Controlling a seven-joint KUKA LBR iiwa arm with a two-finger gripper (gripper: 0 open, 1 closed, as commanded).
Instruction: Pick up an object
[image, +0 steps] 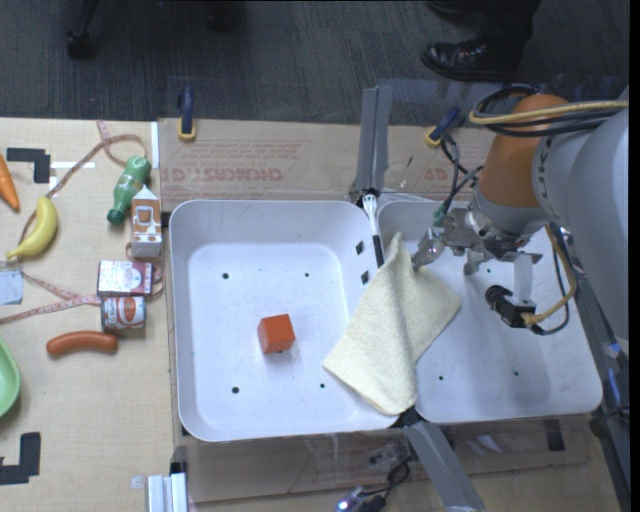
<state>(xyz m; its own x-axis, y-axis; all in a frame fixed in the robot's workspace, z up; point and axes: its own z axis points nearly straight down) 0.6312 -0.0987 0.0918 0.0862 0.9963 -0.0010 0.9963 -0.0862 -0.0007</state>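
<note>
Arm (560, 150): reaches in over the right bin (520, 380).
Cloth (395, 325): pale yellow, draped across the divider between both bins.
Gripper (425, 250): at the cloth's upper corner; finger state unclear.
Cube (276, 333): orange, near the left bin's (200, 300) middle.

A robotics lab: grey arm (585, 190) over white bins (190, 330), toy food (banana (36, 228), sausage (82, 344)) at frame left.

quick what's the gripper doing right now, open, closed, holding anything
Gripper: at the top corner of the yellow cloth draped over the divider between the bins; open or closed cannot be told.
</note>
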